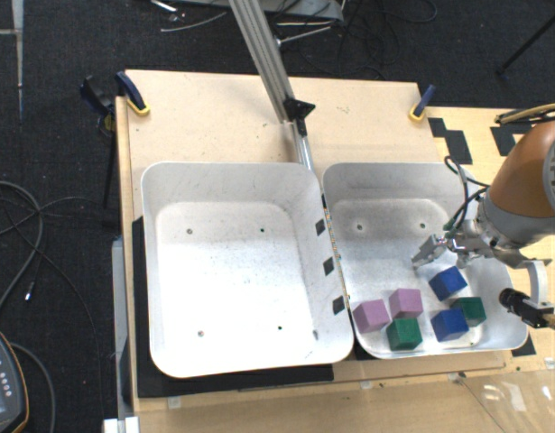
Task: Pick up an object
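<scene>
The gripper (439,249) hangs low inside the right bin (385,197), just above and left of the upper blue cube (448,282); whether its fingers stand apart or together I cannot tell, and nothing shows between them. This looks like the approach step, before any grasp. The next move probably calls for settling squarely over that blue cube and descending. Outward from that cube, a second blue cube (449,323) and a green cube (473,310) crowd close below, two pink cubes (388,308) and another green cube (404,334) sit further left. The bin's right wall is near; open floor lies above the blue cube.
</scene>
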`<action>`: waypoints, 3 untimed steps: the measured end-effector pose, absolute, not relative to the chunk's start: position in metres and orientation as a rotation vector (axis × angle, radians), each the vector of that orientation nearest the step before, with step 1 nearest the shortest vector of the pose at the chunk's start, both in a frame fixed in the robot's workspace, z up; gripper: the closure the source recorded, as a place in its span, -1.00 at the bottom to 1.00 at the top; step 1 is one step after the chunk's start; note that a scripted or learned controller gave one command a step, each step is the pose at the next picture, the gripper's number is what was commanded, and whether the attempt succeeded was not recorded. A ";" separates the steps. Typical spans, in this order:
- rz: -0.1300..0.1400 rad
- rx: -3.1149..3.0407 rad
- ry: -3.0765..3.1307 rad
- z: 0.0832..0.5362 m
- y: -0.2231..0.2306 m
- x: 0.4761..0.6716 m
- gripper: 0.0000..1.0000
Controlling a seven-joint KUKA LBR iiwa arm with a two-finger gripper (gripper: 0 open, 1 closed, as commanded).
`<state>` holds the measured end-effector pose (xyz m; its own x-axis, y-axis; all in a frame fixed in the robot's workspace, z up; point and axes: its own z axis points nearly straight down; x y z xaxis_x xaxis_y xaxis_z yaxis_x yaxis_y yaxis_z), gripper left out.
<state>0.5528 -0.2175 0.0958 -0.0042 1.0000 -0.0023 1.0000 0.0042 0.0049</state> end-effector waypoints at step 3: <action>0.003 2.220 2.216 0.096 -0.192 0.491 -1.00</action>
